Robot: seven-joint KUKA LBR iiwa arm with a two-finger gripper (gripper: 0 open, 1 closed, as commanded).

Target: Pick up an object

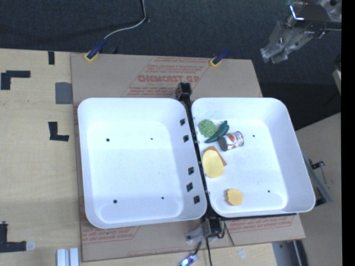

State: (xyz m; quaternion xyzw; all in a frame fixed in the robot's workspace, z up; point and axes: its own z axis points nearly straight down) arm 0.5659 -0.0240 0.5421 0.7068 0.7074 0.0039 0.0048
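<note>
End effector [275, 50] hung over the dark floor, well beyond the bins' far right corner (finger state could not be told) | right bin [277, 121] held a green object [208, 127], small can [234, 140], yellow piece [213, 164] and smaller yellow piece [234, 197] | left bin [94, 115] alongside on the counter [33, 143].

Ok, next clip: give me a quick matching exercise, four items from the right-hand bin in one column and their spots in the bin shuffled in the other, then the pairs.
Things:
1. green textured piece
2. red and white can
3. large yellow piece
4. small yellow piece

Places in the right bin:
A. nearest the front edge, on its own
B. against the divider wall, just below the cluster
C. on its side, at the right of the cluster
D. farthest back, by the divider

Pairs: 1-D, 2-C, 3-B, 4-A
</note>
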